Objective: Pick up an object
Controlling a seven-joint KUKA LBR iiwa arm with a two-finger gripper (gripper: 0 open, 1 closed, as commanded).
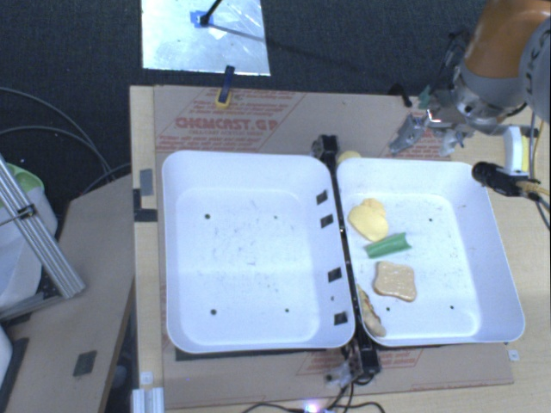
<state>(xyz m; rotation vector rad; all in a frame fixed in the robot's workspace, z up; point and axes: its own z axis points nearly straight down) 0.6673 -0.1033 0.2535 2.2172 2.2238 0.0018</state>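
Two white bins sit side by side on a cardboard sheet (pixel 250 119) laid over the bench. The left bin (pixel 250 252) shows a bare floor with a few small dark holes. The right bin (pixel 482 274) holds the loose things, all gathered toward its left half. A yellow lumpy piece (pixel 370 219) lies nearest the upper left, pale and rounded with a soft uneven outline. Just below it, nearly touching, lies a short green pod (pixel 388 245), narrow and tilted, its right end higher. Below that, a little apart, sits a tan toast-shaped slice (pixel 395 281), flat, with a browner edge. A thin tan strip (pixel 372 314) rests against the bin's left wall near the bottom corner. A small pale yellow ball (pixel 348 157) sits outside, at the top of the seam between the bins.

The gripper (pixel 428 132) hangs above the cardboard just past the right bin's upper rim, well apart from every piece. Its fingers hold nothing; whether they are spread or closed cannot be told.
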